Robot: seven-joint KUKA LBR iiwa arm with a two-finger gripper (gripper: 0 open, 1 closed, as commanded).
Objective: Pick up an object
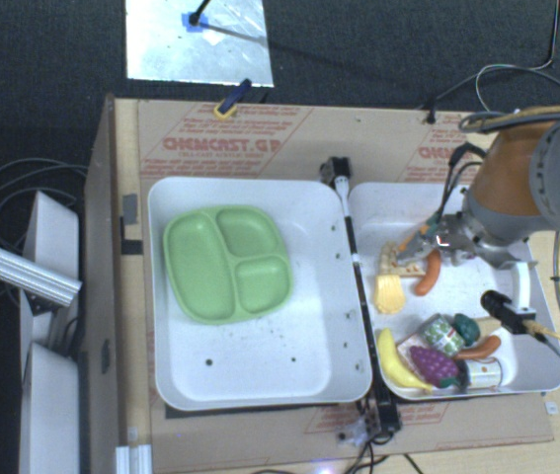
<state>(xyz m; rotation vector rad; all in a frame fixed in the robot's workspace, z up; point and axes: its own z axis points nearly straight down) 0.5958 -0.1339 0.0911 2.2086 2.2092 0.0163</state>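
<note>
My gripper [420,248] hangs low over the upper left part of the right bin [378,205], coming off the grey arm with its orange band [502,171]. It sits over a pale tan toy [395,257]. An orange sausage-shaped toy [428,275] lies just below it, and a yellow piece [389,291] lies a little further down. Nothing shows as lifted. A pile fills the bin's front: a banana [393,359], purple grapes [435,365], a small can [443,334], a green toy [467,327] and another orange sausage [486,346].
The left bin [260,363] holds a green divided plate [227,263]. A black divider [356,275] runs between the bins. A black-tipped part [505,310] sticks out near the right bin's right side. Cables trail at the right.
</note>
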